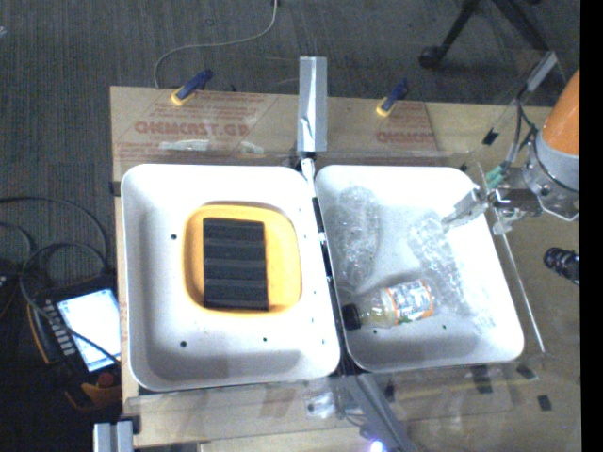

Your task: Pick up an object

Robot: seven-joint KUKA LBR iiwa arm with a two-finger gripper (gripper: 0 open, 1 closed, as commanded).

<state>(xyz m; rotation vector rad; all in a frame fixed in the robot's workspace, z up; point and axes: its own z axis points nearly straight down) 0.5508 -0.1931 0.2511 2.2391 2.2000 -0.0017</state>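
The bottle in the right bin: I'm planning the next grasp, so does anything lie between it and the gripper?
Yes. Crumpled clear plastic lies between the gripper, at the bin's right rim, and the bottle, and seems to touch the bottle's upper side.

A wooden bench (236,130) printed with red lettering sits on dark grey carpet. Two blue-and-yellow clamps (191,86) grip its far edge, one upper left of centre, one upper right. A metal bar (312,106) stands at the top centre, between the two white bins (141,252). At the lower left of the frame, a tablet (87,323) with a lit screen lies on the floor among black cables. Black chair legs with castors (471,17) show at the upper right.
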